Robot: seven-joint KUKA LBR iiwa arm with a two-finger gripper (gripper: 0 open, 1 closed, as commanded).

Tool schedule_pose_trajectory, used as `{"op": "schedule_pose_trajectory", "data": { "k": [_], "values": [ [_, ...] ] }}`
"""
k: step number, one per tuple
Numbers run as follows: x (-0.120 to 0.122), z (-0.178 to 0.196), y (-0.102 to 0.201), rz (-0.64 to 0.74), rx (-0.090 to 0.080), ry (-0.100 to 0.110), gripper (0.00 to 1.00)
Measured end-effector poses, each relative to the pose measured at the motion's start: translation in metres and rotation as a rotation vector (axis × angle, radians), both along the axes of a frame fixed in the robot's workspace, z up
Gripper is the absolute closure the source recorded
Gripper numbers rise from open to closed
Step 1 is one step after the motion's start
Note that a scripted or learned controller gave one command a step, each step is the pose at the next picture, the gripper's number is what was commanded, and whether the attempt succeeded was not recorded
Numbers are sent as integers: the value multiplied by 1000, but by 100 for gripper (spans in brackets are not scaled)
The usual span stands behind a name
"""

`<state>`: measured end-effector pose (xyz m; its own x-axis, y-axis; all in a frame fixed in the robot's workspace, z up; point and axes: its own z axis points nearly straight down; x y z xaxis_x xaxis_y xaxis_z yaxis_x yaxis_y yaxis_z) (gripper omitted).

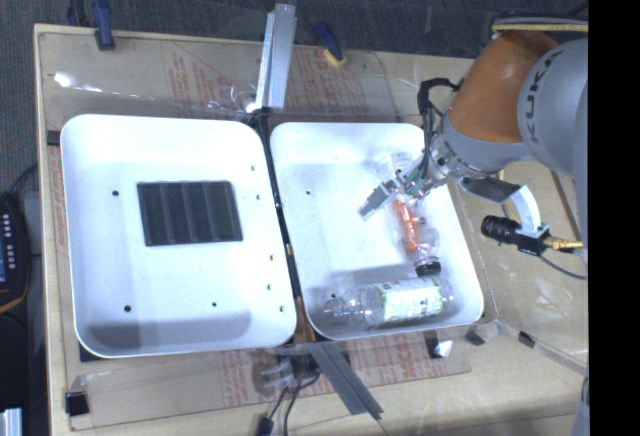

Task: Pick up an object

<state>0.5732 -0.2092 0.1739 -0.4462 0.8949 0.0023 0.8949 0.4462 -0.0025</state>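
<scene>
The arm, grey with an orange band, reaches from the right over the right bin, its gripper hanging low above the bin's upper middle. Whether the gripper's tips are spread or closed cannot be told, and nothing can be seen between them. Just below the gripper, toward the bin's near right, lies a small orange object beside crumpled clear plastic, whose contents are too blurred to name. Along the bin's near wall a clear bottle with a pale label lies on its side, its dark cap pointing toward the bin's right wall. The left bin, touching the right bin's left edge, carries a dark ribbed panel on its floor.
</scene>
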Motion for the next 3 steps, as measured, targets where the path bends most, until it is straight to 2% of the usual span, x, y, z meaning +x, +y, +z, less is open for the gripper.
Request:
{"op": "schedule_pose_trajectory", "data": {
  "k": [1, 2, 3],
  "values": [
    [9, -10, -1, 7, -2, -3, 0],
    [4, -4, 0, 21, -1, -2, 0],
    [16, -12, -2, -22, -2, -5, 0]
  ]
}}
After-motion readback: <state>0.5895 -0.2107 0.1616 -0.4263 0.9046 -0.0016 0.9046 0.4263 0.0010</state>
